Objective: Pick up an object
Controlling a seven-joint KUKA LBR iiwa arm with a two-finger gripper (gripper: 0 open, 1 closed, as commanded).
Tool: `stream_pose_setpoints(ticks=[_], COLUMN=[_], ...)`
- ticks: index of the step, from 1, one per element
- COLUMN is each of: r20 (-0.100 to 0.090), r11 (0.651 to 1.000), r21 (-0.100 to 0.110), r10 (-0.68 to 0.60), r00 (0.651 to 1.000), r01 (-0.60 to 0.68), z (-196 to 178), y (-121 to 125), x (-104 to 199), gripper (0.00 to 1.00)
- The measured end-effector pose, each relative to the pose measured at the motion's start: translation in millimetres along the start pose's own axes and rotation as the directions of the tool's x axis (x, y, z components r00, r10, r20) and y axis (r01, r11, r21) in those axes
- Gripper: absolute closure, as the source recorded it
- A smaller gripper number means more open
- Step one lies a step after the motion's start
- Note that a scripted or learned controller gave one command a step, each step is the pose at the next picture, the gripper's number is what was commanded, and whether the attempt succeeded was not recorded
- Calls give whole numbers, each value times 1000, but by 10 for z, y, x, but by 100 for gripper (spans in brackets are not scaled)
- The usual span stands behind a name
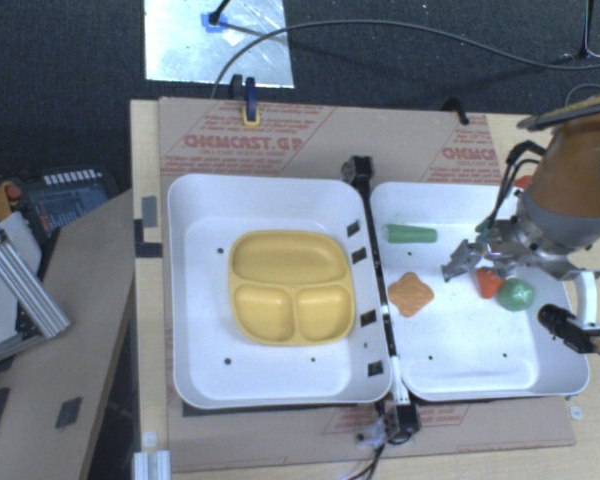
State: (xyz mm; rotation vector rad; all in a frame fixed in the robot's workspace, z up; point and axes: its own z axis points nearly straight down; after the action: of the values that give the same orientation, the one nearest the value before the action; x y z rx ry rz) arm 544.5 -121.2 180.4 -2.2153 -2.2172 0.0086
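Orange chip [411, 294] lies in right bin [460, 373] near its left wall, green stick [411, 233] beyond. My claw [462, 260] hovers between them, whether parted I cannot tell, nothing gripped. Best descend squarely over one piece.

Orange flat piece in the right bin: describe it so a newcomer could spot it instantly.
Take the right bin, beside the one with the yellow tray. Near its left wall lies the orange flat piece, below the green stick. It alone is flat and wavy-edged.
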Motion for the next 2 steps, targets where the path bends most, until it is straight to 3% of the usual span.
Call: stream_pose_setpoints(ticks=[1,2], r20=[2,0], r11=[1000,1000], r21=[-11,-6], r10=[-2,0], r00=[1000,1000], r01=[2,0], z=[-50,396], y=[27,-43], x=[1,-6], gripper=[0,0])
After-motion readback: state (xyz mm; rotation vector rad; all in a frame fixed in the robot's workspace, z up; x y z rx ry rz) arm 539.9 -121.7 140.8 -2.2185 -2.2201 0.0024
